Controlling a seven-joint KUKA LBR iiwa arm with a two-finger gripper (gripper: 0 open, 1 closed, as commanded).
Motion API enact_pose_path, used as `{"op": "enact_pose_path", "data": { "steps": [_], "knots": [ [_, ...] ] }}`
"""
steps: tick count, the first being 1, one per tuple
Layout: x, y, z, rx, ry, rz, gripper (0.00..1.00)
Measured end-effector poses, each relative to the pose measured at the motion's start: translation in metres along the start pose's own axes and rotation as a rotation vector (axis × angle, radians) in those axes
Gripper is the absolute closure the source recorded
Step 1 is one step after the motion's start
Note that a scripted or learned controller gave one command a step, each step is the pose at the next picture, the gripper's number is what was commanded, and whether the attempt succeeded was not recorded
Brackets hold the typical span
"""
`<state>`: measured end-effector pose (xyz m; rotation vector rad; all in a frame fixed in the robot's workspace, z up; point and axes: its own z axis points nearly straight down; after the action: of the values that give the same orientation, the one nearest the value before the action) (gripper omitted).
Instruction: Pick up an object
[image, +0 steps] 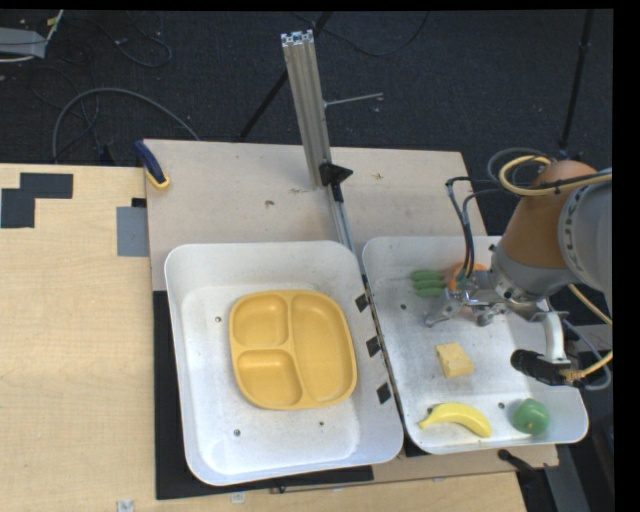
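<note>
1. Objects lie scattered in the right bin (400, 400): a yellow block (455, 361) near its middle, a banana (457, 419) along the near edge, a green round fruit (529, 416) in the near right corner, and a green item (428, 282) with a scrap of orange (457, 271) beside it toward the far side.
2. Gripper (455, 306) hangs low over the right bin, just beyond the yellow block and just beside the green item; whether its fingers are spread or pressed together cannot be told, and nothing is seen between them.
3. Arm (545, 230), grey with an orange band, reaches in from the right, cables looping over it.
4. Left bin (200, 440) sits touching the right bin and holds a yellow divided plate (292, 348) with three compartments, lying flat near its centre.
5. Aluminium post (308, 110) rises from the bench (240, 190) behind the two bins, and a blue-and-yellow tool (153, 166) lies at the bench's far left corner.
</note>
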<state>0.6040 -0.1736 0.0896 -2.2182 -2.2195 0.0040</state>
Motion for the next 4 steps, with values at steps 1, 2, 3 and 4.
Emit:
{"op": "enact_pose_path", "data": {
  "steps": [1,2,3,4],
  "knots": [
    [-0.001,0.000,-0.012,-0.002,0.000,0.001,1.00],
    [0.004,-0.008,-0.065,-0.005,-0.001,0.000,1.00],
    [0.005,-0.009,-0.107,-0.005,-0.001,-0.001,1.00],
    [0.004,-0.008,-0.146,-0.006,-0.001,-0.001,1.00]
  ]
}}
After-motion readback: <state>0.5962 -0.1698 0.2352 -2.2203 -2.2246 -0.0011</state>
